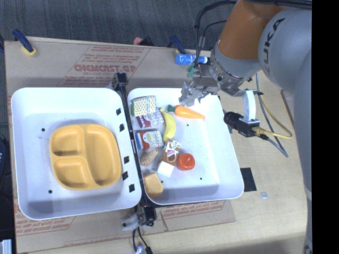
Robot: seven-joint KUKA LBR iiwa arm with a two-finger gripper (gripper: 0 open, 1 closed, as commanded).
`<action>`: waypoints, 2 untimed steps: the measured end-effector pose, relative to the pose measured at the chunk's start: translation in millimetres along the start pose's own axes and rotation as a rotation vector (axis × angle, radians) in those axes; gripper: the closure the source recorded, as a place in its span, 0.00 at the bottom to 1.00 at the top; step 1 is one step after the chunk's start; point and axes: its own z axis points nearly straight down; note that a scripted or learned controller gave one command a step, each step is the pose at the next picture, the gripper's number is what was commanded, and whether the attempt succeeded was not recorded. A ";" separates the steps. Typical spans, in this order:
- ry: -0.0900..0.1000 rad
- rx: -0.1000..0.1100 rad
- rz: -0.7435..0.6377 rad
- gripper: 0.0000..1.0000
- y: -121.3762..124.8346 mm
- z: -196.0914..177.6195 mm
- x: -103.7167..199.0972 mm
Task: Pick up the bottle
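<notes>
A small bottle [170,152] with a white and brown label lies in the right bin [222,157], near its middle, between a banana [169,125] and a red tomato [186,162]. My gripper [192,96] hangs over the far edge of that bin, just above and behind an orange carrot [189,112]. It is well apart from the bottle, further back in the view. Nothing shows in its grasp.
A checkered box [143,106], two small packets [150,121], a cookie [150,157] and a bread piece [153,184] crowd the right bin's left side. The left bin [32,105] holds a yellow divided tray [85,155]. A blue item [184,59] lies on the cardboard behind.
</notes>
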 end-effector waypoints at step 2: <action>0.001 -0.002 -0.068 1.00 -118.7 73.0 -4.9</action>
